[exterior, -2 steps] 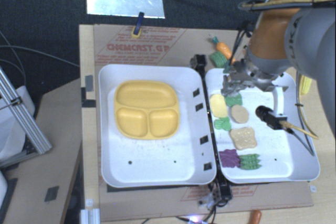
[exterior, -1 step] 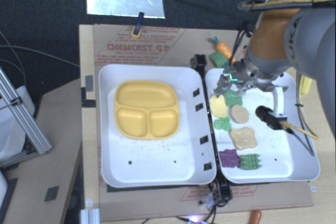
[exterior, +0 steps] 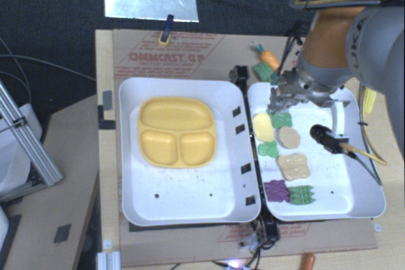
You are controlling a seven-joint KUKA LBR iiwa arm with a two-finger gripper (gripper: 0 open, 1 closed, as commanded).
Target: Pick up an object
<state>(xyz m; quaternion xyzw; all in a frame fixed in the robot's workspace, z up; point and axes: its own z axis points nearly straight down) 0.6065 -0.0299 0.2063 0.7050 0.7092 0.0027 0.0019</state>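
My gripper [exterior: 276, 105] hangs low over the far left part of the right bin [exterior: 354, 193]. Just beneath it lies a green leafy toy [exterior: 281, 119], too close for me to see whether they touch. A pale yellow toy [exterior: 263, 128] lies just left of that, and a tan round piece [exterior: 289, 137] in front of it. Toward the near side lie a small green piece [exterior: 267, 150], a slice of toast [exterior: 293, 167], purple grapes [exterior: 276, 190] and green beans [exterior: 302, 195].
The left bin [exterior: 145, 199] holds a yellow divided plate [exterior: 176, 131]. An orange carrot [exterior: 269, 59] and a green toy [exterior: 262, 71] lie on the cardboard beyond the right bin's far edge. The arm [exterior: 342, 35] covers that bin's far right corner.
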